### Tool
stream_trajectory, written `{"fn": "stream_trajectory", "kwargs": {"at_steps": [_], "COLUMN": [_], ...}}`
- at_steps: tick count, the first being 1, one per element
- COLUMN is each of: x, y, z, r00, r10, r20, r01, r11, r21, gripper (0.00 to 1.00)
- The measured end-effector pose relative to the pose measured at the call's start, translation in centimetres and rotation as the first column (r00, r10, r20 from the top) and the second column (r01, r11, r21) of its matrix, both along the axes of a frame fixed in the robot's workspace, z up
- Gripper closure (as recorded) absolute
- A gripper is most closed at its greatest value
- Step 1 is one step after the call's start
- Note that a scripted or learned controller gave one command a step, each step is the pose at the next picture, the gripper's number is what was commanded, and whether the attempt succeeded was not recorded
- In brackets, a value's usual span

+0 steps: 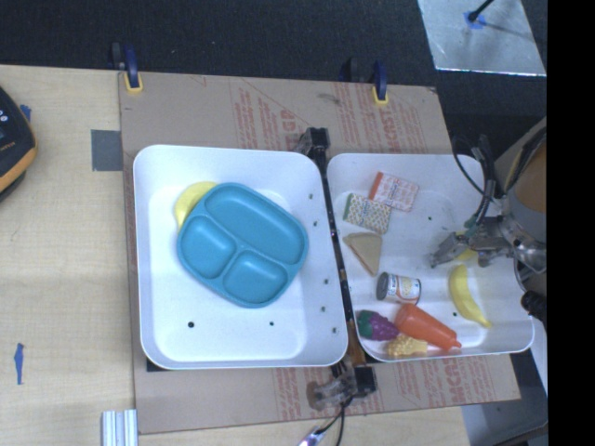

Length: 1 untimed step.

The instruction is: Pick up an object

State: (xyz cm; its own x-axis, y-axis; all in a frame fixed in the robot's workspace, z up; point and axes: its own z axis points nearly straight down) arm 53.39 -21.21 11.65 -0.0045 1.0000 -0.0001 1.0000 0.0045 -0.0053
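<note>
Over the right white bin (437, 167), near its right wall, the metal two-finger gripper (462, 244) hangs at the end of the grey arm. Its fingers are spread apart, one pointing left and one pointing down toward the long yellow banana (467, 294). Nothing sits between them. The banana lies just below the gripper, close to the bin's right wall.

All the small things rest on the floor of this right bin. A small round can with a white label (400, 288) lies on its side left of the banana. Below the can is a long orange carrot (427, 328), lying at a slant. Touching the carrot's left end is a purple bunch of grapes with a green bit (376, 324), and a little yellow piece of corn (405, 346) sits just under the carrot. Above the can is a tan wedge shaped like a slice of bread (366, 250). Above that wedge lies a flat green and white packet (367, 214), and a flat orange and white box (394, 191) lies up and to the right of the packet.

Left of this bin, touching it side by side, is the left white bin (223, 342). It holds a big blue plastic plate with three parts (242, 244). A round yellow thing (192, 199) peeks out from under the plate's upper left edge.
</note>
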Motion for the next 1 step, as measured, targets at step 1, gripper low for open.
{"fn": "stream_trajectory", "kwargs": {"at_steps": [1], "x": [0.08], "y": [-0.08], "z": [1.10], "r00": [1.000], "r10": [0.004], "r20": [0.000], "r01": [-0.004], "r11": [1.000], "r21": [-0.001], "gripper": [1.00]}}
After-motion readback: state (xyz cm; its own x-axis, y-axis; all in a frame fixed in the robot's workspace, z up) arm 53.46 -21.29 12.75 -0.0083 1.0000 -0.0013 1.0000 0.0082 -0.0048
